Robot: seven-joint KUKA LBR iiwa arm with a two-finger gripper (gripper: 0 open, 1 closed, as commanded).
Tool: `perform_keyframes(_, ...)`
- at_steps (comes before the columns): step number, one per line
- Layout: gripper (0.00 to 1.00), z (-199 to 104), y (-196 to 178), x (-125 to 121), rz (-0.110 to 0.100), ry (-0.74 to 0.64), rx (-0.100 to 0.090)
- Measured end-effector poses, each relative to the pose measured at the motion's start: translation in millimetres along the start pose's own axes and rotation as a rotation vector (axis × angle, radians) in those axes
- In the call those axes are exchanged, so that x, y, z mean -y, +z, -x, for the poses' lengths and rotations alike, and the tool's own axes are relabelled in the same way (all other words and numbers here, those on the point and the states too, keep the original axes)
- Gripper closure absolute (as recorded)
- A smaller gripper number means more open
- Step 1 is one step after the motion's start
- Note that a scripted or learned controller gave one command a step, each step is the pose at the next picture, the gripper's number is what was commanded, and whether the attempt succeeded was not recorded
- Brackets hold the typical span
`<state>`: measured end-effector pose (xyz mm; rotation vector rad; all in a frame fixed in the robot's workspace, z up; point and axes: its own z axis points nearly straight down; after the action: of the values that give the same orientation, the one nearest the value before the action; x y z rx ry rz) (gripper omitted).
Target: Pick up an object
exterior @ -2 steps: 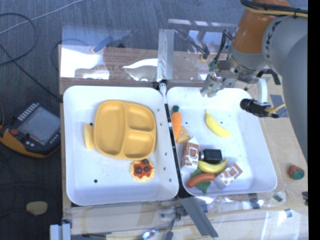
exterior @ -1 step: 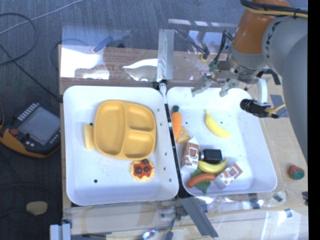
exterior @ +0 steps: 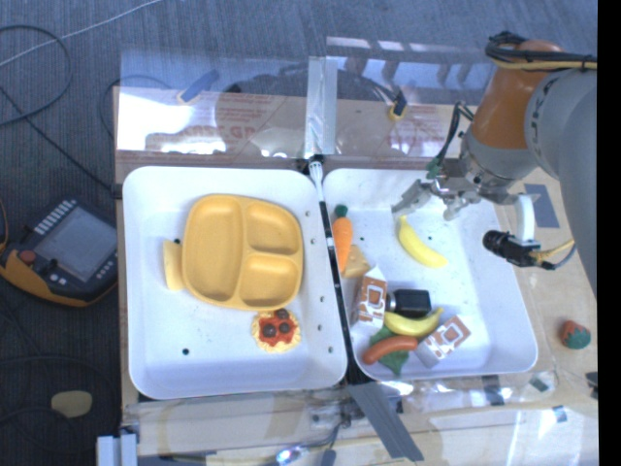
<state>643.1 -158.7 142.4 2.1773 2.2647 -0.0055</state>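
The jaws [exterior: 434, 195] hang spread over the upper part of the right bin [exterior: 505, 309], nothing between them. A yellow banana [exterior: 419, 244] lies on the bin floor just at their 6 o'clock, apart from both fingers. Toward 7 o'clock, a carrot [exterior: 342, 242] rests against the bin's left wall. Farther down at 6 o'clock sits a cluster: a second banana [exterior: 412, 322], a black block [exterior: 411, 302] and small cartons [exterior: 370, 300]. The left bin [exterior: 146, 357] holds a yellow divided tray [exterior: 241, 250].

Grey arm [exterior: 572, 134], orange band [exterior: 509, 105]
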Motion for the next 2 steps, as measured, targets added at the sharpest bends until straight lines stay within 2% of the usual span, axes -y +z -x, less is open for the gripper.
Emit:
perform_keyframes(1, 0.0, 6, 53, 14, 0.011, 0.011, 0.002)
perform_keyframes(2, 1.0, 6, 43, 13, 0.014, 0.01, 0.0)
